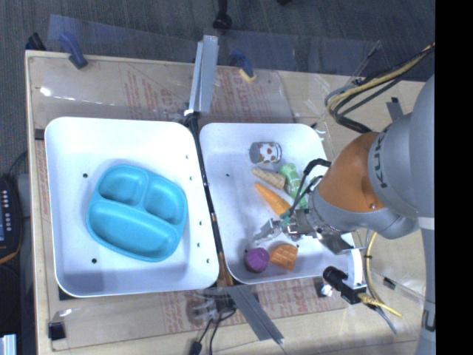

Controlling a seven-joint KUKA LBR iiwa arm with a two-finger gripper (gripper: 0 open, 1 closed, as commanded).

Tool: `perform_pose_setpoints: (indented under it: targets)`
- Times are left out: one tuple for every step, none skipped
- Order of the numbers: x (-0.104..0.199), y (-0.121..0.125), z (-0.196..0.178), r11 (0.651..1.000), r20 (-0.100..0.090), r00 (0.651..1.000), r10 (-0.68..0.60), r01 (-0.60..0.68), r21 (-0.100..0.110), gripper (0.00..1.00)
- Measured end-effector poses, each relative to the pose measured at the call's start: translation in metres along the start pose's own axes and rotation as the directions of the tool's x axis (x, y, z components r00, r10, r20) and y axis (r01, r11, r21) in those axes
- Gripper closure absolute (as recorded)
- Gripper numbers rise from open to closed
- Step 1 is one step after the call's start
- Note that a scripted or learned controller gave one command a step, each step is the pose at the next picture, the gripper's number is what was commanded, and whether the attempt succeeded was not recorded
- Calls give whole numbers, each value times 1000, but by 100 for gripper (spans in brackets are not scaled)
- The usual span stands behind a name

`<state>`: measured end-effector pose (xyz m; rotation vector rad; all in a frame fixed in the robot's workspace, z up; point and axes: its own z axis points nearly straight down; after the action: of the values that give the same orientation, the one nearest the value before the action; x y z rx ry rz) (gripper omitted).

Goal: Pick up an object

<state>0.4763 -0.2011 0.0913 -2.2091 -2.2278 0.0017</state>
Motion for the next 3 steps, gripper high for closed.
perform_pose_setpoints:
  targets:
    - [-2,0,0,1000,1,1000,0,0,-1,0]
    - [-3,1,0,1000,1,1000,-1,1,-2,0]
    - [7,0,0,1000,0,1000,0,0,1,0]
